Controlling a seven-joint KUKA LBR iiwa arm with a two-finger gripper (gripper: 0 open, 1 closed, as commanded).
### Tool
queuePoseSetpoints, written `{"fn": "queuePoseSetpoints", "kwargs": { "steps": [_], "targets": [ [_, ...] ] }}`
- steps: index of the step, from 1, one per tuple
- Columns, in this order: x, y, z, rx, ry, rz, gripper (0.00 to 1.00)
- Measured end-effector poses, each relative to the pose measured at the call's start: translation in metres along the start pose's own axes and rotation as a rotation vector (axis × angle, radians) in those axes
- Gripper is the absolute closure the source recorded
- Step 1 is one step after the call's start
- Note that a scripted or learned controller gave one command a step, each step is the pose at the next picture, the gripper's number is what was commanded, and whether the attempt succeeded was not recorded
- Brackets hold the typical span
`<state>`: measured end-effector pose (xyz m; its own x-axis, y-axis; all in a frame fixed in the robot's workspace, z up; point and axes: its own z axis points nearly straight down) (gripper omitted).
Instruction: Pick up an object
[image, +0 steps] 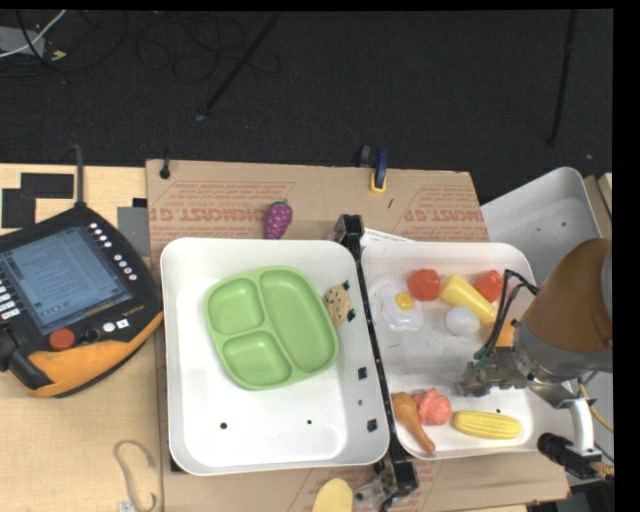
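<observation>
The right bin (520, 262) holds several toy foods. A red piece (423, 284), a yellow piece (466, 295) and an orange-red piece (488, 285) lie at the back, with a white egg (461, 321) and a fried egg (402, 305) just in front. Along the front wall lie a carrot (412, 420), a pink piece (434, 407) and a corn cob (488, 426). My gripper (488, 378) is low over the bin floor, right of centre, just above the corn cob and behind it. I see nothing held in it.
The left bin (190, 400) holds a green divided plate (270, 326) and a cookie (338, 303) by its right wall. Purple grapes (277, 219) lie on the cardboard behind. A yellow item (333, 495) sits in front of the bins. A teach pendant (70, 290) lies at the far left.
</observation>
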<state>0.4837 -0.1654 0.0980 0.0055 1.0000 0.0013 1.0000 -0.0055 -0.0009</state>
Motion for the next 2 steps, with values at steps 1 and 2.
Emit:
{"fn": "queuePoseSetpoints", "kwargs": {
  "steps": [1, 2],
  "targets": [
    [-0.002, 0.000, -0.063, -0.003, -0.002, -0.005, 1.00],
    [-0.006, -0.006, -0.107, -0.003, -0.002, -0.005, 1.00]
  ]
}}
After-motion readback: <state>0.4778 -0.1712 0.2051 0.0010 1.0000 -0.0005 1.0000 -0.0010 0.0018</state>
